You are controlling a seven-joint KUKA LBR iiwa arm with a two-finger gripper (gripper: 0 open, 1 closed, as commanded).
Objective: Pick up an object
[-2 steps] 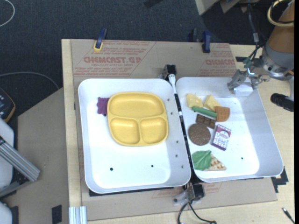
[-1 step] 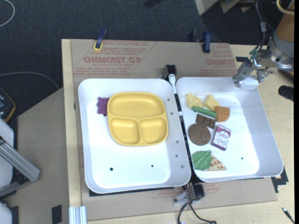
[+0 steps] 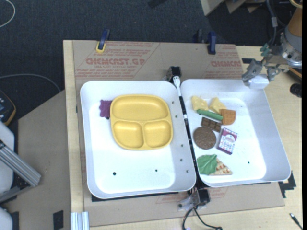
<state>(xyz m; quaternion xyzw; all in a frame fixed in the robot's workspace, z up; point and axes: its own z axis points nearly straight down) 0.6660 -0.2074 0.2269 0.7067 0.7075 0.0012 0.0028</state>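
Note:
The right bin (image 3: 268, 128) holds several small toy foods. Two yellow cheese pieces (image 3: 199, 103) lie at its far left beside a green bean (image 3: 209, 114) and an orange cracker (image 3: 228, 116). Nearer sit a brown chocolate square (image 3: 211, 124), a round brown cookie (image 3: 205, 138) and a purple packet (image 3: 227, 141). A green leaf (image 3: 207, 163) and a pizza slice (image 3: 222, 169) lie at the front. My gripper (image 3: 255, 76) hangs over the bin's far right rim, apart from all of them, with nothing seen in it.
The left bin (image 3: 96, 166) carries a yellow divided plate (image 3: 141, 121) with a purple piece (image 3: 104, 108) at its left edge. Clamps (image 3: 101, 42) stand on the cardboard's far edge. A black divider (image 3: 182, 114) runs between the bins.

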